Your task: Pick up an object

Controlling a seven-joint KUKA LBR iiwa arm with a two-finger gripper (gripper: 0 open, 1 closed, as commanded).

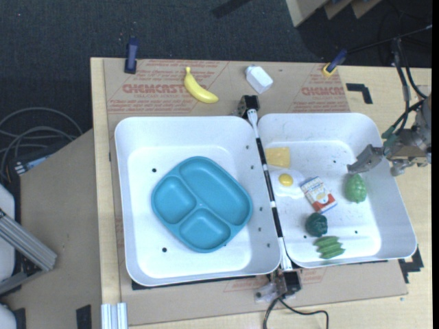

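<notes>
The right bin (pixel 384 242) holds several small toys: a yellow cheese slice (pixel 278 157), a fried egg (pixel 286 181), a red and white carton (pixel 318 194), a light green fruit (pixel 355 188), a dark green round piece (pixel 317 224) and a ribbed green vegetable (pixel 330 247). My gripper (pixel 379 164) hangs over the bin's right side, just above and right of the light green fruit. It is open, with one grey finger (pixel 360 162) pointing left and nothing between the fingers.
The left bin (pixel 130 156) holds a blue divided plate (pixel 199 203). On the bench behind the bins lie a banana (pixel 199 88), a white block (pixel 259 79), a blue clamp (pixel 131 55) and a blue-yellow clip (pixel 335 62). Cables hang at the far right.
</notes>
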